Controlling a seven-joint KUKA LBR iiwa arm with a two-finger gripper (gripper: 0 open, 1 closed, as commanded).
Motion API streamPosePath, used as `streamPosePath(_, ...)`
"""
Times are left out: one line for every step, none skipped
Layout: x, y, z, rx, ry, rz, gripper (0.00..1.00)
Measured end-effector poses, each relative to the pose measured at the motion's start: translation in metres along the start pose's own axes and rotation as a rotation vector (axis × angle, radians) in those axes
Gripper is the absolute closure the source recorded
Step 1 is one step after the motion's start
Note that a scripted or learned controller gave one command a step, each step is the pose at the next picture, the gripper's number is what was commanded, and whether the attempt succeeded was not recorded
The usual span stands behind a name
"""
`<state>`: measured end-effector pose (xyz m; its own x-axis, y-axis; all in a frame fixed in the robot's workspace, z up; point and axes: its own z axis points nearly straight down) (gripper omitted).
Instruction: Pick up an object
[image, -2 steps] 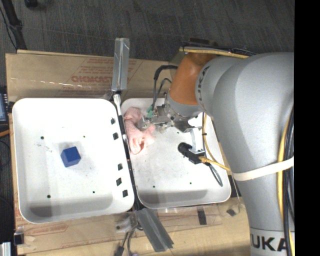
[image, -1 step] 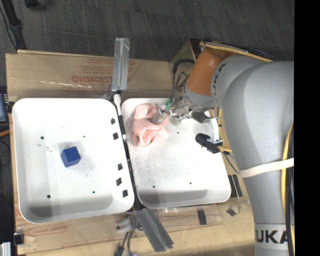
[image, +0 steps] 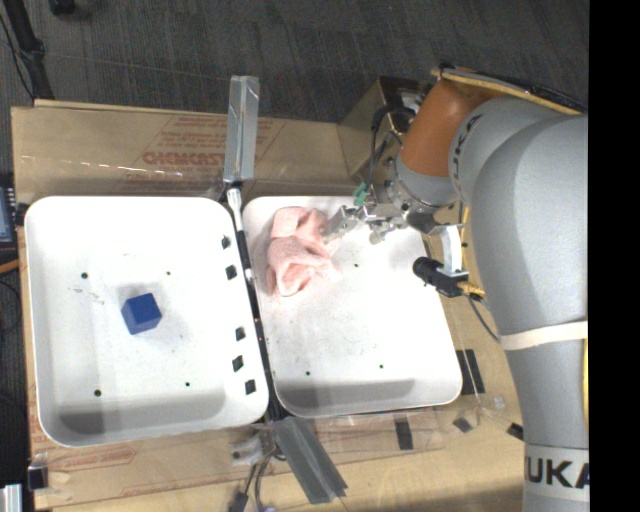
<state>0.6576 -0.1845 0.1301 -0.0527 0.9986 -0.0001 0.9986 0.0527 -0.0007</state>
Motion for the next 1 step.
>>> streamPosePath(0.0343, 0.0024, 0.0352, -0.003, 0.0, -0.089, 0.0)
